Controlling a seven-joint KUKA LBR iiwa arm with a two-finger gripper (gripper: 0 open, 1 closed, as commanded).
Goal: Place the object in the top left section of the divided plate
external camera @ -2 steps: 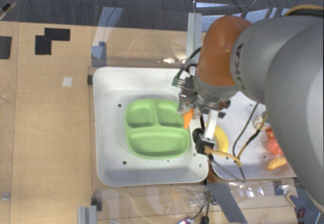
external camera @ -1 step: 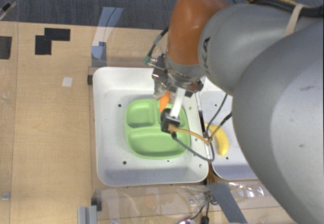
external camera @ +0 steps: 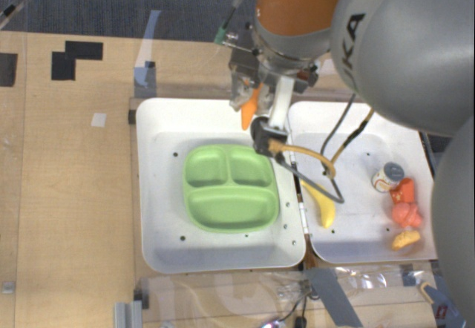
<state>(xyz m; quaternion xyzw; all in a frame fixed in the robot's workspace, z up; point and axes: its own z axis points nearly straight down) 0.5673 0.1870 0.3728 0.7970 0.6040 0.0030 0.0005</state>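
A green divided plate (external camera: 230, 187) lies in the left white bin (external camera: 159, 171), with two small sections at the back and one wide section in front. Its top left section (external camera: 205, 168) holds nothing. My gripper (external camera: 249, 113) hangs over the back of the left bin, just beyond the plate's top right section. A small orange carrot-like object (external camera: 248, 114) sits between its fingers, pointing downward. The object is above the bin floor and apart from the plate. The arm's wrist hides the upper part of the gripper.
The right bin (external camera: 356, 245) holds a yellow banana (external camera: 324, 209) near the divider, a small round jar (external camera: 388, 176), a red toy (external camera: 405, 204) and a yellow-orange piece (external camera: 405, 240). A cable (external camera: 308, 159) loops from the gripper over the bins' shared edge.
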